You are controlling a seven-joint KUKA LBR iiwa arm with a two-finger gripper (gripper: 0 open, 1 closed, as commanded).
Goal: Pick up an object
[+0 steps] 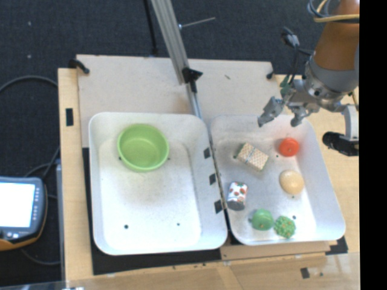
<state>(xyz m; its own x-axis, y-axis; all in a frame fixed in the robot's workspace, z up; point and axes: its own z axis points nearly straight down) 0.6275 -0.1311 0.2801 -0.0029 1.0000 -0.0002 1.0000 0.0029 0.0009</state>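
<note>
My claw (282, 116) hangs spread open and holding nothing at the upper right, over the right bin's (326, 180) far edge. I judge the orange ball (289, 147) just below it easiest: descend straight, fingers straddling it.

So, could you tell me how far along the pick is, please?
Nothing is picked yet. The open tool hangs at the right bin's far edge, holding nothing. The red ball is nearest; descending, gripping and lifting are all left.
</note>
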